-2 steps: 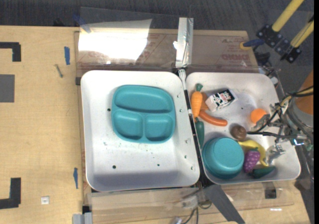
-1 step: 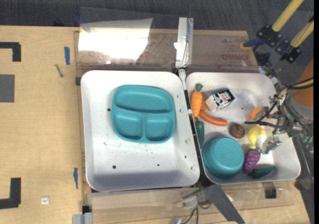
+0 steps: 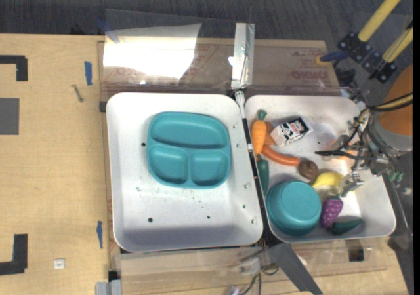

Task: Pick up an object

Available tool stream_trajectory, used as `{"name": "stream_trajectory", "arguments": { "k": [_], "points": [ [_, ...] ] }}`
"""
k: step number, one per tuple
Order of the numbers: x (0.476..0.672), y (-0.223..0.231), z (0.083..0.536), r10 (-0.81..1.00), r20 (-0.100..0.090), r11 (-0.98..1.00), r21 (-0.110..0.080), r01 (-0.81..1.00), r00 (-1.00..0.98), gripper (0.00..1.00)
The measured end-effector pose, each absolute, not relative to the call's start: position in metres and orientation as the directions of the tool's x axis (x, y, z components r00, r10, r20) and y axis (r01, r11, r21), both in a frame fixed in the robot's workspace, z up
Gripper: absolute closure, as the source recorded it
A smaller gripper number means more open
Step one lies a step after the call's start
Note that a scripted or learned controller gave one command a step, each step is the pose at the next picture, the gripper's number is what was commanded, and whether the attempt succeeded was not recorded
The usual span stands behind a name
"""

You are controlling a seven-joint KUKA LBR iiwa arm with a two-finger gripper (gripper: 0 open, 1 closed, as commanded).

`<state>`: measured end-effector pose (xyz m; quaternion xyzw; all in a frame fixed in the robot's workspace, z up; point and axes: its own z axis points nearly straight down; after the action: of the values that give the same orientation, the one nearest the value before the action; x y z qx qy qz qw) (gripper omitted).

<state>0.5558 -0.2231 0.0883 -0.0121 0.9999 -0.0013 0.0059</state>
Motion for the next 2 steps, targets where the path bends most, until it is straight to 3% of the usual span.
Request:
{"name": "stream_trajectory", "arguments": {
  "k": [1,2],
  "points": [
    [0.561,-0.222,0.103,-0.027,-0.027,1.0,-0.008,-0.026,-0.999,1.0],
    [0.595,-0.132,0.216,-0.11,-0.019,0.994,-0.002,-0.11,-0.994,1.0]
  ]
}}
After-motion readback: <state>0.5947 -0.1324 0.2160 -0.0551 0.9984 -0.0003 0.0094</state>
